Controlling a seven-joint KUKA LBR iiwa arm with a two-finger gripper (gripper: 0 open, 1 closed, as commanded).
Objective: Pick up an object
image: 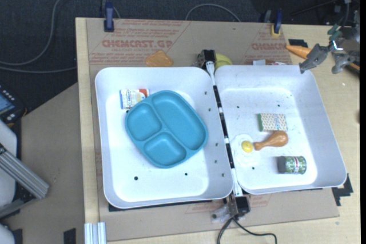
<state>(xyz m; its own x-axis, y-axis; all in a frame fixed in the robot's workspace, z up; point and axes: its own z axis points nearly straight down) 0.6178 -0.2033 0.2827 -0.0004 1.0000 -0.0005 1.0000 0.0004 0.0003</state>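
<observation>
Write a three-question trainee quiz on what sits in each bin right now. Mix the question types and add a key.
1. True or false: the blue divided plate lies in the right bin.
2. Which thing lies nearest the right bin's front edge?
A. the small can
B. the sponge
C. the small carton
3. Fill in: the wooden-handled tool lies between the sponge and the ____.

Key
1. False: it lies in the left bin, beside the small carton.
2. A.
3. Small can.

The gripper is beyond the right bin's far right corner, over the bench.
</observation>
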